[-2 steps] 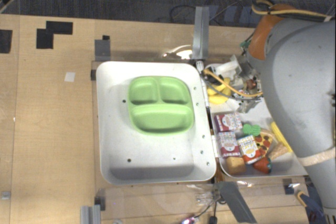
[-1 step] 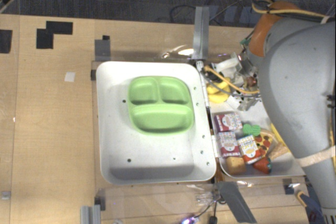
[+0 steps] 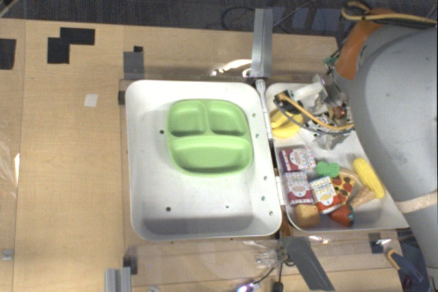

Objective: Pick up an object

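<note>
The claw point(image 3: 327, 121) is hanging low over the far end of the right bin point(image 3: 390, 219), wrapped in cables; its state I cannot tell. A yellow banana point(image 3: 282, 121) is lying just beside it, probably light, smooth, hard plastic, best pinched across its middle. Toy corn point(image 3: 368, 174) and small boxes point(image 3: 297, 161) are sitting nearer the front.

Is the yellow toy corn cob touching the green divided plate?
Apart. The camera view shows the yellow toy corn cob in the right white bin and the green divided plate in the left bin.
</note>
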